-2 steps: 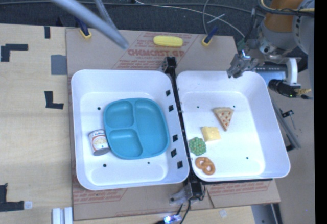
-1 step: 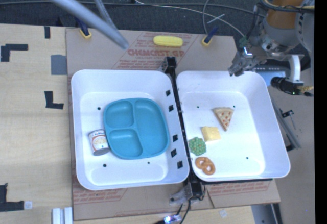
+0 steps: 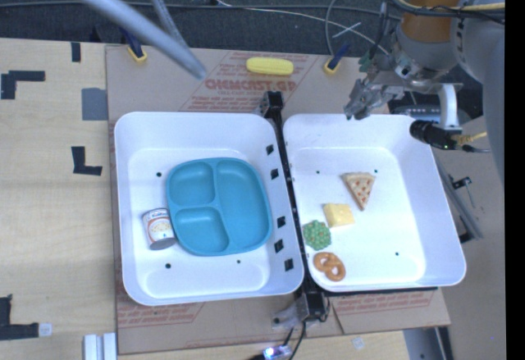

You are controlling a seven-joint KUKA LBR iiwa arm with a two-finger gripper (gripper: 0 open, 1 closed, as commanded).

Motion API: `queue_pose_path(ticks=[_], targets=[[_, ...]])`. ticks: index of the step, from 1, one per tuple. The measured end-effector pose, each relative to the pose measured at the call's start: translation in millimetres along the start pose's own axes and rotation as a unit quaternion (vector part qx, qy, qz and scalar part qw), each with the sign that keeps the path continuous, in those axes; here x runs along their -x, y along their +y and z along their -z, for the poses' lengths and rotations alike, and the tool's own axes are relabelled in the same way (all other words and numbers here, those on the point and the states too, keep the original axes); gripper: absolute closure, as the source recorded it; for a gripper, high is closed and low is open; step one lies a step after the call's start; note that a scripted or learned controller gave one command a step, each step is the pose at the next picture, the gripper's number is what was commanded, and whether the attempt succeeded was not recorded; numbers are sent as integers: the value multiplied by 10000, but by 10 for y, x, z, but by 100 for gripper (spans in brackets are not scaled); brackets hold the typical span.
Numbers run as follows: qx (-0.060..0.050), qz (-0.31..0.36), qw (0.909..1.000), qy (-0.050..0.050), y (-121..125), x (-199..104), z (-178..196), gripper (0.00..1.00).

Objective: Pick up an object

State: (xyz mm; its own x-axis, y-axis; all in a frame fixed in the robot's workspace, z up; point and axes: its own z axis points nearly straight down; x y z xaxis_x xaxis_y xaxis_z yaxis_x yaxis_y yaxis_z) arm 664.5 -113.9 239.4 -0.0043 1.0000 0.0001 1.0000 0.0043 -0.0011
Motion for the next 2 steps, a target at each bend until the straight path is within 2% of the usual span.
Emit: queue_pose_path(ticks=[1,2], targets=[[-3,8,10000,8,-120,-569,-11,100],[2,12,10000,7,-53,-1167,6,100]])
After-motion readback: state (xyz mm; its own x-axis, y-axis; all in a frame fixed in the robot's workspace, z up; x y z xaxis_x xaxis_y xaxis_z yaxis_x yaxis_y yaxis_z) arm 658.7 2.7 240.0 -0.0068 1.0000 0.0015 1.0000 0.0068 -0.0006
